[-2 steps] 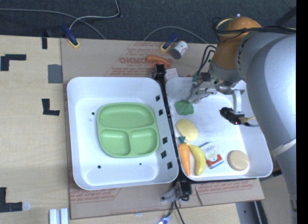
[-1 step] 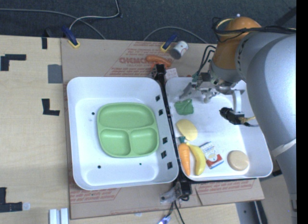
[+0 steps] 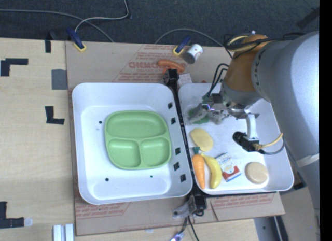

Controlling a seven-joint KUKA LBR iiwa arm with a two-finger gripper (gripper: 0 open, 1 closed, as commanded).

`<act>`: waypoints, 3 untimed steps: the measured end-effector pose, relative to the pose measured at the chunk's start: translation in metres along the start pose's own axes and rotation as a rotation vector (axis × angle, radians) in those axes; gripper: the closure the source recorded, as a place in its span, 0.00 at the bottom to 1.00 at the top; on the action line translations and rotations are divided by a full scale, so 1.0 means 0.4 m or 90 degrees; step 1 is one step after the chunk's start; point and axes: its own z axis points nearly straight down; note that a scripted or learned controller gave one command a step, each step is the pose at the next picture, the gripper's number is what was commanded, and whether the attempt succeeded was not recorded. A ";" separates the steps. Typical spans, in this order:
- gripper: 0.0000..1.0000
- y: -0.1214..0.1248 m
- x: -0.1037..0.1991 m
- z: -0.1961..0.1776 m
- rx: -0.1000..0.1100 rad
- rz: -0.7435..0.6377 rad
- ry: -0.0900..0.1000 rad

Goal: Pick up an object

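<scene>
over the right bin (image 3: pixel 270 185), at its far end, the gripper (image 3: pixel 213 109) is lowered beside a small green object (image 3: pixel 197 113) lying against the divider; whether that object is touched cannot be told. the reach step is judged to be in hand. whether the hand is released or clenched cannot be told, being masked by cabling and wrist. nearer than the gripper lie a yellow potato-like piece (image 3: pixel 202 139), a carrot (image 3: pixel 198 170), a banana (image 3: pixel 211 171), a small carton (image 3: pixel 228 166) and a tan disc (image 3: pixel 256 172). a descent centred on one item would next be called for. the green object's identity is unclear.
</scene>
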 end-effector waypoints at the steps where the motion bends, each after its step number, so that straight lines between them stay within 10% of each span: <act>1: 0.00 0.106 -0.008 0.002 -0.001 -0.001 0.001; 2: 0.00 0.051 0.009 0.001 0.000 0.000 0.000; 3: 1.00 0.052 0.009 -0.025 0.000 0.000 0.000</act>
